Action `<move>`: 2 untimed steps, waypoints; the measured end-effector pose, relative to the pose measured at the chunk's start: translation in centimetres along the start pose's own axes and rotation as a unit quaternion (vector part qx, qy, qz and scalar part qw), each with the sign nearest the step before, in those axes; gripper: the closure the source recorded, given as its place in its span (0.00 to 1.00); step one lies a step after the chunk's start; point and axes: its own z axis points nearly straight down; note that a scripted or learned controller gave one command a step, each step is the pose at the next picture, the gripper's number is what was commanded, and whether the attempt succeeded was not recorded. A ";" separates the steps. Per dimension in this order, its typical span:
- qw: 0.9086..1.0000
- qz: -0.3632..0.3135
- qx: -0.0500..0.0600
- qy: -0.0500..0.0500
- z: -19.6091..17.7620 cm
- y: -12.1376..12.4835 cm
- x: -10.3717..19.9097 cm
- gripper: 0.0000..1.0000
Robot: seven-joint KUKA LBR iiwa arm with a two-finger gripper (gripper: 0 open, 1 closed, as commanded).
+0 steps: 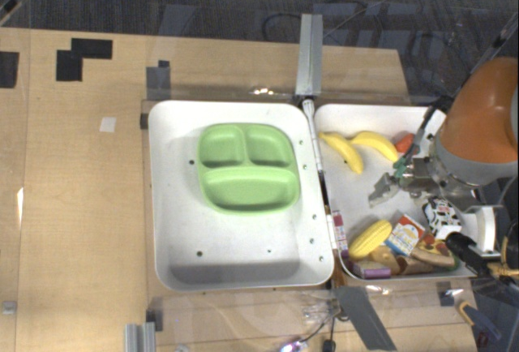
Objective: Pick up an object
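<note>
My gripper [388,186] hangs over the middle of the right bin [357,200], reaching in from the right below the arm's orange band [486,123]. Just to its upper left lie two yellow bananas [342,151] [376,144], and a small orange-red item [403,142] sits beside them. Below the gripper lie a yellow corn cob [369,237], a small colourful box [403,238] and a black-and-white spotted toy [442,215]. I see nothing held in the gripper.
The left bin [174,245] holds a green divided plate [246,166]. A metal divider post [309,58] stands between the bins at the back. A brown item [422,259] and a purple piece [373,271] lie along the right bin's front wall.
</note>
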 end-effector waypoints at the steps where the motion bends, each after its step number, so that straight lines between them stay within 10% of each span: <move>1: 1.000 -0.002 -0.001 0.000 -4.5 2.5 -1.2 0.00; 2: 1.000 0.000 0.000 0.000 0.1 9.6 1.4 0.00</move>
